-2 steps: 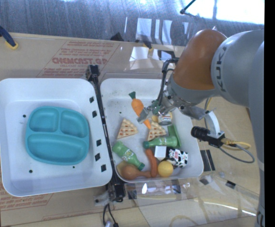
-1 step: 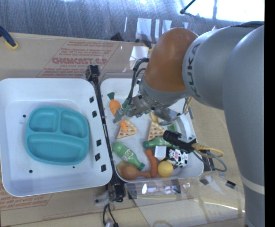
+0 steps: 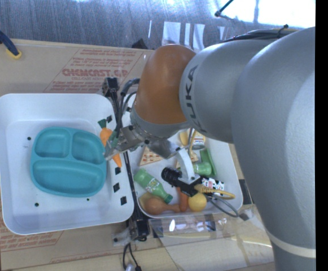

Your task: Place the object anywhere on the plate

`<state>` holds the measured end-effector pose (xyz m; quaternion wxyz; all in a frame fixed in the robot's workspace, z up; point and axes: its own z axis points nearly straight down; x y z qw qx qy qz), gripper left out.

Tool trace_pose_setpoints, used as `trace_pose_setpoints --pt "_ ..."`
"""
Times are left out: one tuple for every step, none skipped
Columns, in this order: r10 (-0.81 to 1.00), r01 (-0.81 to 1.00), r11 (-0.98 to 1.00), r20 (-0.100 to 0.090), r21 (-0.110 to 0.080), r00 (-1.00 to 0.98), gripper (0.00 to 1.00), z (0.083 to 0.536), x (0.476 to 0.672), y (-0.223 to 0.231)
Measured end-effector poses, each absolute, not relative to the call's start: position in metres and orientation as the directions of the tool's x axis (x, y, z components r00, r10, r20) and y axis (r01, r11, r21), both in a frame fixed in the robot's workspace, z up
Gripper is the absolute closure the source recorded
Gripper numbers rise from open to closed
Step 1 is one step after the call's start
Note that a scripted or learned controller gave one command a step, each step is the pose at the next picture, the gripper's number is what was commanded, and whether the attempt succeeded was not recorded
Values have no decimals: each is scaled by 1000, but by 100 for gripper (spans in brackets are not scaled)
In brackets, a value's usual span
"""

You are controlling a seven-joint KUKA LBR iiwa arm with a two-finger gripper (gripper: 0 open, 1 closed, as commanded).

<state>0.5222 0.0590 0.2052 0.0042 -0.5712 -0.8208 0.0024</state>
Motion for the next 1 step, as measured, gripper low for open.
trace_pose_setpoints --pt "940 940 342 0 -8 -342 0 206 523 55"
